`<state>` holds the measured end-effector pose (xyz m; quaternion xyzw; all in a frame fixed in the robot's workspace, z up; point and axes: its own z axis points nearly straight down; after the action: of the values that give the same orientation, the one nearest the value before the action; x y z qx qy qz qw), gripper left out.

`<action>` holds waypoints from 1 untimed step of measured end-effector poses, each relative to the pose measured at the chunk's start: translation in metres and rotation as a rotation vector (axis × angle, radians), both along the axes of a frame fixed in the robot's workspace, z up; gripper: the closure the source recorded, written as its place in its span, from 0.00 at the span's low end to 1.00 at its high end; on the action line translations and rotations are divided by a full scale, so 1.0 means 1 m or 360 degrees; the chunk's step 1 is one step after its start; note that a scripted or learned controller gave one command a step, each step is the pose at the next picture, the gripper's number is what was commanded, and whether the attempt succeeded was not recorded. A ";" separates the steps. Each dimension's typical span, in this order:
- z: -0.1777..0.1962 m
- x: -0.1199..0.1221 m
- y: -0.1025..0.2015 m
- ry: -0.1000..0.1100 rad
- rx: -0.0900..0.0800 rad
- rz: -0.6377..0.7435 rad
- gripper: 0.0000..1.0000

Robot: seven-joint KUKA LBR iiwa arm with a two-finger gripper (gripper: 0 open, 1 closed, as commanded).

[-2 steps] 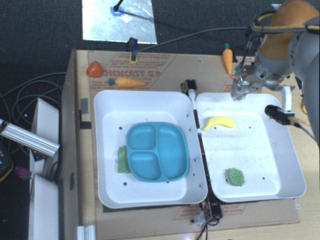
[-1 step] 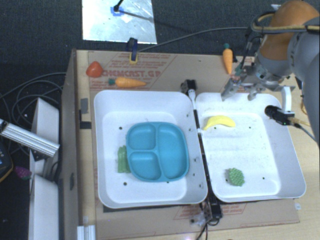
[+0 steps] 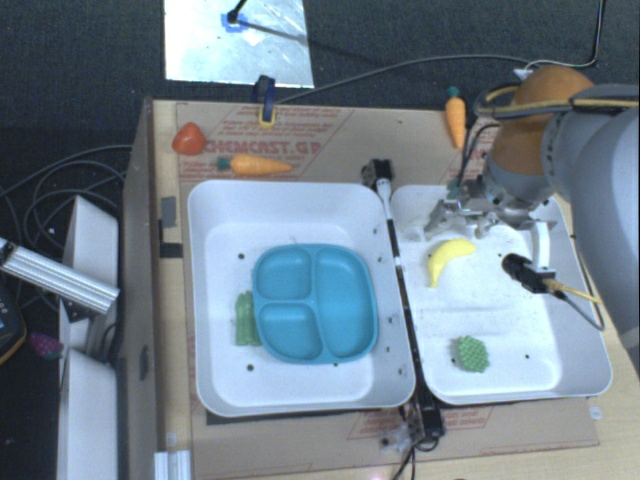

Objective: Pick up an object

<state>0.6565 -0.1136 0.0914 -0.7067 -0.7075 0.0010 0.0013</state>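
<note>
Right bin (image 3: 575,353); banana (image 3: 448,258) below jaws (image 3: 462,218)

Bench top: brown cardboard sheet carrying two white bins and loose toy vegetables.

The cardboard sheet (image 3: 300,133) lies flat under the left bin (image 3: 215,218) and right bin (image 3: 585,363), which sit side by side, rims touching at the centre. The gripper (image 3: 462,218) hangs over the right bin's far end. Beyond the fingers, on bare cardboard, an orange carrot (image 3: 456,120) lies just outside the bin. Far to the fingers' left lie a second carrot (image 3: 255,165) and a red tomato (image 3: 189,139), near each other. A blue clamp (image 3: 265,98) grips the sheet's far edge.
</note>
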 end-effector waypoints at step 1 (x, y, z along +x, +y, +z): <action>0.004 0.013 0.029 -0.0011 0.0000 0.0007 0.00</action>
<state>0.6695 -0.0844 0.0956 -0.7051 -0.7091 -0.0014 -0.0009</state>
